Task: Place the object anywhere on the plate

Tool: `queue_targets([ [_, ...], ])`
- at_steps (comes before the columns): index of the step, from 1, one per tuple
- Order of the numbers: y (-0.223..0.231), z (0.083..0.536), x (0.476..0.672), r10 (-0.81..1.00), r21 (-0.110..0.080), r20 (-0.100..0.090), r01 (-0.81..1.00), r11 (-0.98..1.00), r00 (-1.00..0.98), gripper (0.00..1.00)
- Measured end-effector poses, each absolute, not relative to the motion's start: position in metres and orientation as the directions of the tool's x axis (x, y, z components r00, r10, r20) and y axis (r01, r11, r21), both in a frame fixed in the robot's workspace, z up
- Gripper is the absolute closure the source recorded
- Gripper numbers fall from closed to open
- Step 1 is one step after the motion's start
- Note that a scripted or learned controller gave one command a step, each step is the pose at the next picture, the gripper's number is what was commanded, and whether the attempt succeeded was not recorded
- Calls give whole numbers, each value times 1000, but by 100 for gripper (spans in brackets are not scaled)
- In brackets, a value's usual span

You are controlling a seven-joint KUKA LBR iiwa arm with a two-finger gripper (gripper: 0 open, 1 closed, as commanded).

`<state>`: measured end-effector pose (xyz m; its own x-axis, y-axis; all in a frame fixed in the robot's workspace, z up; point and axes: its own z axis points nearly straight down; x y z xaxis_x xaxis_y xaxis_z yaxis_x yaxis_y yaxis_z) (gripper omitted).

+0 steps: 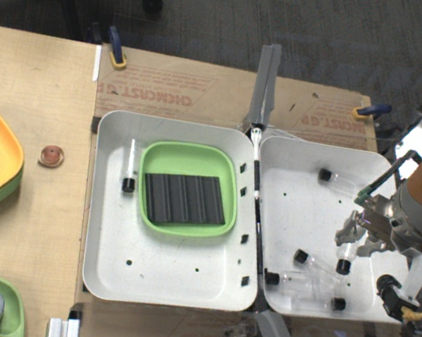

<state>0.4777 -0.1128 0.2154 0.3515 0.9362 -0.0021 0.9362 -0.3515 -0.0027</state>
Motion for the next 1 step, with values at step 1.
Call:
queue_targets([
  [1,-113,215,478,936,-3,-2,936,-351,351,0],
])
